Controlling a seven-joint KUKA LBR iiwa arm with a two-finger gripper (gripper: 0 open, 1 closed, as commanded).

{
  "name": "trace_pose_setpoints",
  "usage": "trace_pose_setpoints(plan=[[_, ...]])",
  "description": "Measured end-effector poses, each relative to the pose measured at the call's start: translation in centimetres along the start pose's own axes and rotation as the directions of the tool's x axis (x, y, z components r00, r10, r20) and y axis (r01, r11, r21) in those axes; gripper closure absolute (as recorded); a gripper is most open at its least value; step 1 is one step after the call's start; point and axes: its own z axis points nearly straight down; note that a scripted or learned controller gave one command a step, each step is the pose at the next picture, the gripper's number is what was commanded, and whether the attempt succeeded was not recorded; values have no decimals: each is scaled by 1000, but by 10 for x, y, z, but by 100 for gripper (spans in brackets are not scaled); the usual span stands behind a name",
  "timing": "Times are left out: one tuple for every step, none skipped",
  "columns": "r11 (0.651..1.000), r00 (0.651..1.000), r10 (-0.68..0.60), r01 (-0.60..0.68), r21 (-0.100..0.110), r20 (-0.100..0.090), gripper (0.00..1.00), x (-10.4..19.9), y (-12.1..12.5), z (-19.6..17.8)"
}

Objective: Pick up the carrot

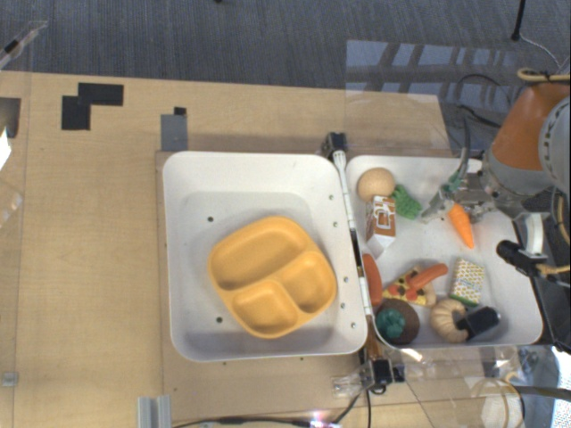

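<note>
The carrot is small and orange, with green at its upper end. It lies in the upper right part of the right bin, pointing down the view. My gripper reaches in from the right and sits right over the carrot's green top. The grey arm with its orange band stands behind it. From this slant I cannot make out whether the carrot is gripped or just lying beneath the gripper.
The right bin also holds a beige bulb, a green leafy piece, a small carton, a pizza slice, a patterned block and a dark green round thing. A yellow divided plate lies in the left bin.
</note>
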Motion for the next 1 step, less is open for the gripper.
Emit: trace_pose_setpoints(plan=[[1000,1000,-6,6,-5,2,100,1,3,-13]])
